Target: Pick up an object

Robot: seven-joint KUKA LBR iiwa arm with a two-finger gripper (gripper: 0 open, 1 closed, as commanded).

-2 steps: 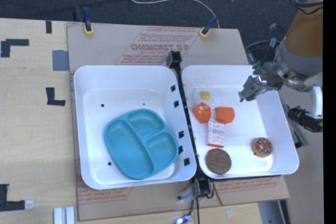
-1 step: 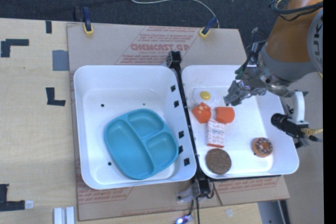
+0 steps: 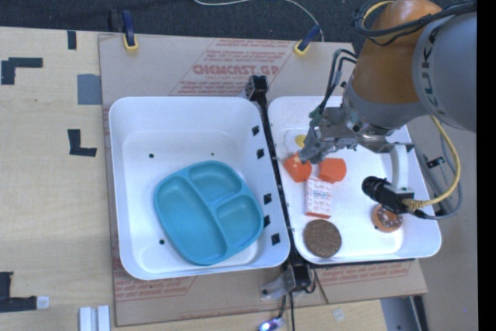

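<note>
My gripper (image 3: 308, 153) hangs over the left part of the right bin (image 3: 422, 244), coming in from the right. Just below its tip lies a small orange object (image 3: 296, 168), touching or almost touching it. I cannot tell whether that object sits between the fingers. An orange block (image 3: 333, 170) lies just to the right of it. A white and red packet (image 3: 318, 198) rests below the two orange pieces. A brown round disc (image 3: 322, 238) lies near the bin's front edge.
The left bin (image 3: 132, 120) holds a blue divided plate (image 3: 207, 210). A black divider (image 3: 267, 159) runs between the bins. A small round brown object (image 3: 387, 220) lies at the right bin's front right. Something pale yellow (image 3: 299, 140) peeks out by the gripper.
</note>
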